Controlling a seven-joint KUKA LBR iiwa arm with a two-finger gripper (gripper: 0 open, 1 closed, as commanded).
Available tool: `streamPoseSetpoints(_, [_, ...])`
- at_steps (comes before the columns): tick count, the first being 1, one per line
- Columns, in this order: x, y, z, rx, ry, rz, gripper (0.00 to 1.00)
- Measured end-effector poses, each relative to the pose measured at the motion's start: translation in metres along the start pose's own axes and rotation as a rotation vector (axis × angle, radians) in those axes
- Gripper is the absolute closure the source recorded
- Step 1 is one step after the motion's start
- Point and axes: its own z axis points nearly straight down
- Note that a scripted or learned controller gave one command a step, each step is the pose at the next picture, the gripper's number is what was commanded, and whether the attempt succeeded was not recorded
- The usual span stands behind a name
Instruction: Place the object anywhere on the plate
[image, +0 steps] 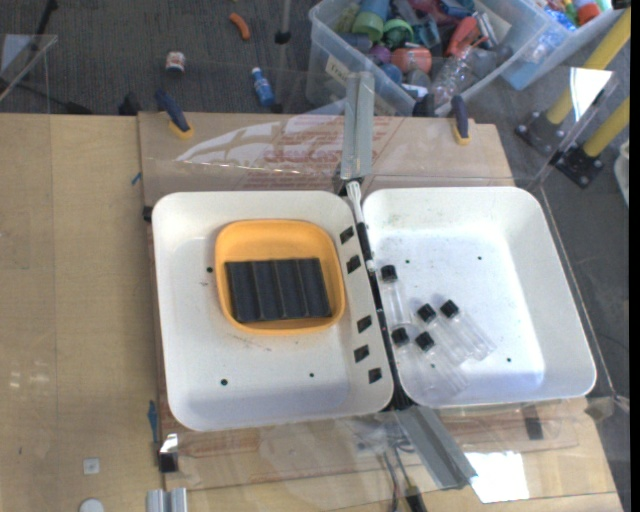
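Orange plastic forms the shallow plate (232, 246) that sits in the middle of the left bin (185, 340). One black ridged slab (278, 290) lies flat on the plate, well inside its rim and towards its near side. The right bin (520, 240) holds a loose cluster of small clear vials (455, 338) with black caps; five caps can be counted, one of them a little apart near the bin's left wall. The two white bins touch along a seam, where five black tabs (361, 353) line the left bin's edge. A grey metal bar (357, 120) rises from the far end of the seam. Both bins rest on a pale wooden bench (70, 260), with two clamps (175, 118) at its far edge. Beyond it, on grey carpet (90, 50), stands a clear tub (335, 60) of bright toys.
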Motion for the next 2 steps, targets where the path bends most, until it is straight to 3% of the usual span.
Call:
streamPoseSetpoints(1, [-0.011,-0.007,0.000,-0.001,0.000,-0.320,1.00])
streamPoseSetpoints(2, [0.001,0.000,0.001,-0.002,-0.002,-0.642,1.00])
